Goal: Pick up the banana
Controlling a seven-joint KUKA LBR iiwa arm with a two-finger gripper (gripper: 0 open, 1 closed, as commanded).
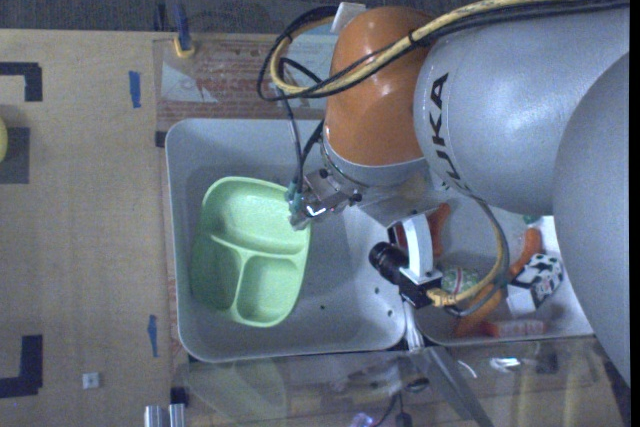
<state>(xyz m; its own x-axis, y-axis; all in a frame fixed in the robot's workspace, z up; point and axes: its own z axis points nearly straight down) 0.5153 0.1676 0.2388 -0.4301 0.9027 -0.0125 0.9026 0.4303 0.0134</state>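
Banana hidden, perhaps under the arm (480, 105) blocking the right bin (560, 320); jaws' state unclear above green tray (250, 250).

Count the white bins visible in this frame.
2. One white bin sits left of centre, holding a green divided plate; the other bin lies at lower right, mostly covered by the arm.

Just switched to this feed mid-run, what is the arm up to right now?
The KUKA arm reaches in from the right, low over the left white bin. Its gripper sits at the right edge of a green divided plate lying in that bin. Nothing can be seen held, and the wrist hides how the gripper stands. No banana can be made out; the arm covers much of the right bin, where a few small mixed items lie. The pick does not look done yet.
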